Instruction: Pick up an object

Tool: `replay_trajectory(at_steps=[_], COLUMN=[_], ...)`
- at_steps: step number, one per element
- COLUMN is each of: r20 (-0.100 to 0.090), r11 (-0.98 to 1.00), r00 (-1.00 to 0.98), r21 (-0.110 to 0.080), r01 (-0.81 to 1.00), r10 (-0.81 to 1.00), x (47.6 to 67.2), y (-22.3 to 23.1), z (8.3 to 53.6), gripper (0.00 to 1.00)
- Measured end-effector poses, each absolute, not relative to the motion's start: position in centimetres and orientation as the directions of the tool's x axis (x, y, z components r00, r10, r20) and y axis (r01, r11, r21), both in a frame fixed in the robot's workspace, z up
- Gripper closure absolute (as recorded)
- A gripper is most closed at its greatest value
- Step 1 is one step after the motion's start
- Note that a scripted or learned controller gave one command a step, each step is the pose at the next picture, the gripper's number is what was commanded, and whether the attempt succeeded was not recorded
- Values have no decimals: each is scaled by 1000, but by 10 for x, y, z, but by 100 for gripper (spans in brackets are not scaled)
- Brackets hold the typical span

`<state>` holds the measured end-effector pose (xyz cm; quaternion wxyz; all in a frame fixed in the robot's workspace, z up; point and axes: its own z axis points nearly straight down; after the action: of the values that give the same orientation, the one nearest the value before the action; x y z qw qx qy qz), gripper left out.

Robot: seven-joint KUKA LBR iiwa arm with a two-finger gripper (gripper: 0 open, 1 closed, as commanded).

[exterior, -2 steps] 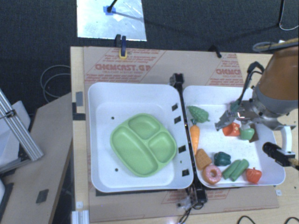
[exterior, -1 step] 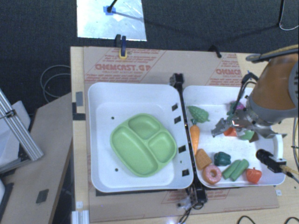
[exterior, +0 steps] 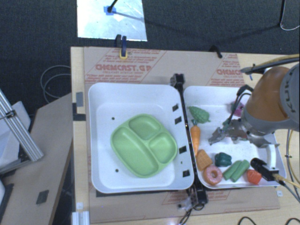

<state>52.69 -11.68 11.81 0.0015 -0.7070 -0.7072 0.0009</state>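
Start at the near rim of the right bin [exterior: 281, 179], where the toy food lies in a row: a pink doughnut [exterior: 213, 175], a green pea pod [exterior: 236, 169], a small red piece [exterior: 253, 176] at about 5 o'clock in the bin, with a dark green pepper [exterior: 223, 159] just behind.

Next come an orange wedge [exterior: 203, 159] and, at its 12 o'clock, a carrot [exterior: 195, 136] along the bin's left wall.

The gripper [exterior: 220, 135] hangs over bare floor near the centre; you cannot tell from this slant whether its fingers are apart or together, and nothing shows between them.

Farthest, at 11 o'clock, sits a leafy green piece [exterior: 198, 114].

The carrot looks the likeliest pick (light, stiff plastic, probably slick). Take it across the thick middle, not the taper.

The left bin [exterior: 101, 125] carries a green divided plate [exterior: 144, 145].
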Motion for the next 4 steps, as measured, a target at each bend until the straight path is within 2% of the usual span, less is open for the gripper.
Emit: replay_trajectory(at_steps=[1, 2, 4], r20=[1, 0, -1], r11=[1, 1, 4], r00=[-1, -1, -4], r21=[-2, 2, 6], r01=[1000, 1000, 1000], r10=[1000, 1000, 1000], x=[527, 528, 546], y=[-116, -117, -122], z=[83, 95, 195], gripper=[0, 100, 100])
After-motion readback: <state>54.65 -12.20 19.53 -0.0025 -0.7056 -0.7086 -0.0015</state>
